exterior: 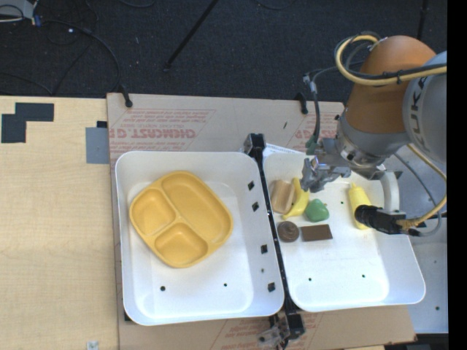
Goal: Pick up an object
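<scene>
**End effector parked over the toy pile, no grab yet**

Camera view: the arm comes in from the right and the end effector [315,175] hangs over the upper part of the right bin [365,283]. Honestly can't tell from this angle whether it's apart or together, the wrist hides too much, and nothing visibly sits in it.

The candidates are all clustered just below it: a yellow banana-ish piece [298,203] and a tan piece [281,195] right under and slightly left, a green lump [317,211] straight below, then a brown disc [288,231] and a brown block [317,232] a bit further down. Another yellow piece [358,203] sits off to its right.

Far to its left, the other bin holds a yellow divided tray [180,217].

My read: it's at the approach stage. Next it needs to drop straight down onto one item and close cleanly, which is tricky since they're touching or nearly so.
</scene>
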Robot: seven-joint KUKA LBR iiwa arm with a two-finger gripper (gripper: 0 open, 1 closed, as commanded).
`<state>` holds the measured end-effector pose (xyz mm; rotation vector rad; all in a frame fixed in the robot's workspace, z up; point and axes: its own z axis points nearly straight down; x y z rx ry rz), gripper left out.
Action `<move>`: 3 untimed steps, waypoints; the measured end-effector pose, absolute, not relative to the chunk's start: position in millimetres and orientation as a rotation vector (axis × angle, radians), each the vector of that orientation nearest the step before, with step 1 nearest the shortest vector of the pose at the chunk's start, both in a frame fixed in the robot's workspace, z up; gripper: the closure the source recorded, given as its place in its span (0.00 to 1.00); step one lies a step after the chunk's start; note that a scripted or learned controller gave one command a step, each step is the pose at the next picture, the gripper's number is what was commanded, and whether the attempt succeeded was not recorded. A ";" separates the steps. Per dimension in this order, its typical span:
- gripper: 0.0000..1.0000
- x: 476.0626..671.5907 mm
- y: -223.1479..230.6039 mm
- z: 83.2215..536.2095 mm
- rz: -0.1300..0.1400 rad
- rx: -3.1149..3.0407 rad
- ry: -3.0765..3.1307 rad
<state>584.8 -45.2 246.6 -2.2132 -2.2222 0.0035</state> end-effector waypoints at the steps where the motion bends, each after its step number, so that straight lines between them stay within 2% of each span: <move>1: 1.00 578.2 4.0 230.2 0.005 -2.213 -2.223; 2: 1.00 563.4 58.1 230.7 0.004 -2.211 -2.224; 3: 1.00 566.3 110.0 238.3 0.002 -2.213 -2.226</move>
